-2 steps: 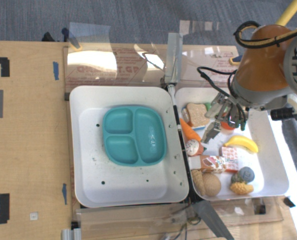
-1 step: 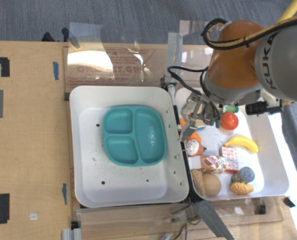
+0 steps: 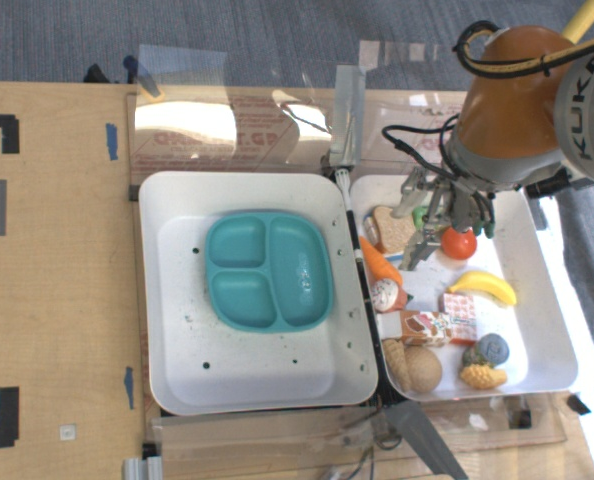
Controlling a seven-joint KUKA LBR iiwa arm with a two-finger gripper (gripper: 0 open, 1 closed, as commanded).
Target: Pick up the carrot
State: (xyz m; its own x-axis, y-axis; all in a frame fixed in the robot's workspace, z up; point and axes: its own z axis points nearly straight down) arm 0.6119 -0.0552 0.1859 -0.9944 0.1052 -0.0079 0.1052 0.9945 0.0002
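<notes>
The orange carrot lies slantwise along the left wall of the right bin, between a slice of bread and a small round item. My gripper hangs over the bin's upper middle, just right of the carrot and apart from it. It is open and holds nothing. A red tomato sits directly beside the gripper's right side.
The right bin also holds a banana, a red-and-white packet, a potato-like lump, a grey ball and a yellow piece. In the left bin lies a teal divided plate.
</notes>
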